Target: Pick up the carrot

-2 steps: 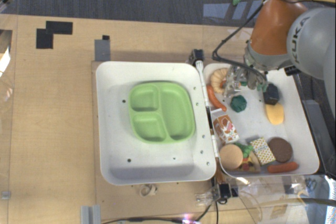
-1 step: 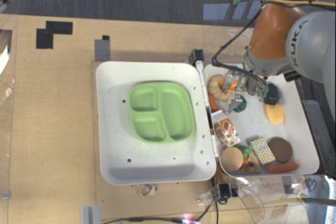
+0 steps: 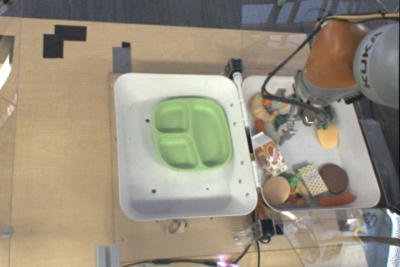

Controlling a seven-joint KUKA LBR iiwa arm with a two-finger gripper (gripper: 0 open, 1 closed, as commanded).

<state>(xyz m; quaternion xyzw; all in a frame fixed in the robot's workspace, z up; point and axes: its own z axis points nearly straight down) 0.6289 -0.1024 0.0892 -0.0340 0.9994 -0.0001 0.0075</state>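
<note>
The carrot (image 3: 269,102) lies in the upper left part of the right bin (image 3: 365,153). I see a small orange piece of it with a green bit beside it; the rest is hidden under the wrist. My gripper (image 3: 290,125) hangs low over the bin, just right of and below the carrot, under the arm's orange band (image 3: 334,53). Nothing shows held in it.
A tan bread-like piece (image 3: 259,107) sits left of the carrot. A yellow piece (image 3: 327,135), a small carton (image 3: 270,157), a brown disc (image 3: 333,177), a bun (image 3: 276,190) and a red sausage (image 3: 336,200) share the right bin. A green divided plate (image 3: 190,133) lies in the left bin (image 3: 134,153).
</note>
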